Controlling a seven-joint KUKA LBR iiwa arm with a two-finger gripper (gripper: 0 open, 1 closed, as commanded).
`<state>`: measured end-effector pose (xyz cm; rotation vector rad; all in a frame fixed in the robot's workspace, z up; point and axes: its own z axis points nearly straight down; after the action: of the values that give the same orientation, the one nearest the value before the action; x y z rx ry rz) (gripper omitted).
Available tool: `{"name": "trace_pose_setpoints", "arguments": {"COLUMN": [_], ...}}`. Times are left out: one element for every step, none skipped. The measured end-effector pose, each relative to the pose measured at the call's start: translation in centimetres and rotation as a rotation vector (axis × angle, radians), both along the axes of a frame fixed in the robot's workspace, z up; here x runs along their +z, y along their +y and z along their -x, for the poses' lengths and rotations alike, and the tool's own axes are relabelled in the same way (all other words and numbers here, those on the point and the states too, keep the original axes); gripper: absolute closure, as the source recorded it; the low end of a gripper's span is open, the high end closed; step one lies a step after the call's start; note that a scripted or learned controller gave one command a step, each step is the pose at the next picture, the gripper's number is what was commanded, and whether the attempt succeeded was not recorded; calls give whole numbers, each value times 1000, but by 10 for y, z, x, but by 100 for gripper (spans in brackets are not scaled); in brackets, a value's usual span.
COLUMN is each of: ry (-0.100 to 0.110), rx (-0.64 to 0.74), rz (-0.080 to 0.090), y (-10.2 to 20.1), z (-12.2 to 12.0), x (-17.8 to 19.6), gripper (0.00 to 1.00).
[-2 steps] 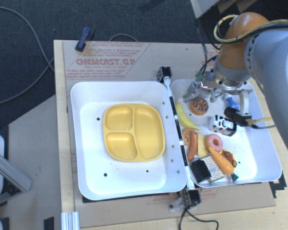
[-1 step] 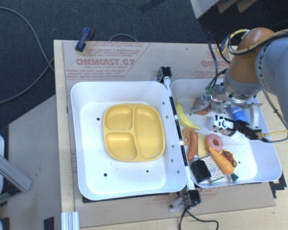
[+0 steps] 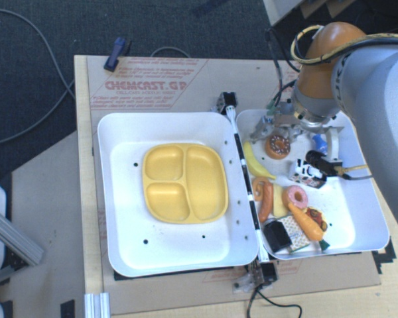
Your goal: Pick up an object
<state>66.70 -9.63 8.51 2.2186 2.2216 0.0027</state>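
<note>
Yellow plate point(image 3: 186, 182); pink donut point(image 3: 296, 197); orange carrot point(image 3: 306, 223).

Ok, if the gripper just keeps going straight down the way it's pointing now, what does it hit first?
Most likely the chocolate doughnut in the right bin: the gripper hangs just above it, pointing down. Depth is hard to judge from this slanted view, so it could instead land beside it, near the banana.

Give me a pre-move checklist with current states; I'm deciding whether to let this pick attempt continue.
1. End effector over the right white bin: ok.
2. A target beneath it: ok, the brown chocolate-glazed toy doughnut.
3. Finger opening: cannot tell.
4. Doughnut held: cannot tell.
5. Neighbours clear of the doughnut: not ok, the yellow toy banana lies close.
6. Yellow divided plastic plate in the left white bin, out of the way: ok.
</note>
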Motion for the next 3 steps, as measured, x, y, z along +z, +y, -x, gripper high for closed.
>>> {"name": "trace_pose_setpoints", "arguments": {"ry": [5, 0, 5], "rx": [-2, 0, -2], "rz": [-1, 0, 0], "y": [-39, -18, -15], "z": [57, 0, 15], "x": [-1, 0, 0], "gripper": [0, 0, 0]}}
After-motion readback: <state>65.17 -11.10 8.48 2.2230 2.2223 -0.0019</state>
